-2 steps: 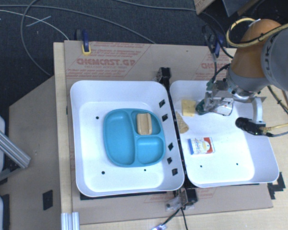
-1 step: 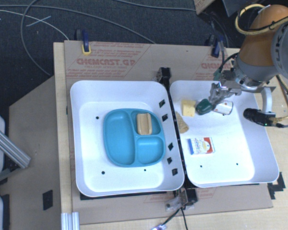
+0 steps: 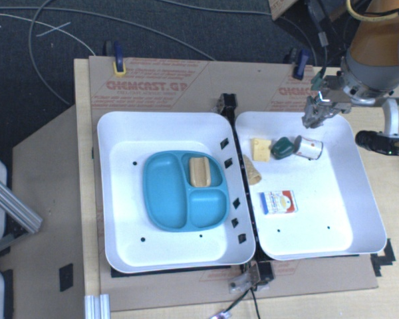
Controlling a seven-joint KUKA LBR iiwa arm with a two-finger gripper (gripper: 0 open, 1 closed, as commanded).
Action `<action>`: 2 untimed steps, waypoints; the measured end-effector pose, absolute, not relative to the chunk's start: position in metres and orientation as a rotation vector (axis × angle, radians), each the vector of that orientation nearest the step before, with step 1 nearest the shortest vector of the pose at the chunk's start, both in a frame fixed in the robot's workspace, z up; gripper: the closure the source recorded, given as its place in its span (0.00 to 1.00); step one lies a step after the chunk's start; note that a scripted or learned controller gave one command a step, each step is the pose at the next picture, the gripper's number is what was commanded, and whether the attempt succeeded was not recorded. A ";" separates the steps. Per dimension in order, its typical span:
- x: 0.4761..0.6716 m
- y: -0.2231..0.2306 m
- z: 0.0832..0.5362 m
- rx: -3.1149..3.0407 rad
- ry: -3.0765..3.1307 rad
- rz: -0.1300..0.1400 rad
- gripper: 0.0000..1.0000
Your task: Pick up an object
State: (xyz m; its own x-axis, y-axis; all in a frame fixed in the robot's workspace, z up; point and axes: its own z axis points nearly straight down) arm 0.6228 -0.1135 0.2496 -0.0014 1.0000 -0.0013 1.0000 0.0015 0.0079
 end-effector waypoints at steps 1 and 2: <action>0.629 -0.064 0.237 2.218 2.229 0.001 1.00; 0.634 -0.020 0.230 2.218 2.229 0.000 1.00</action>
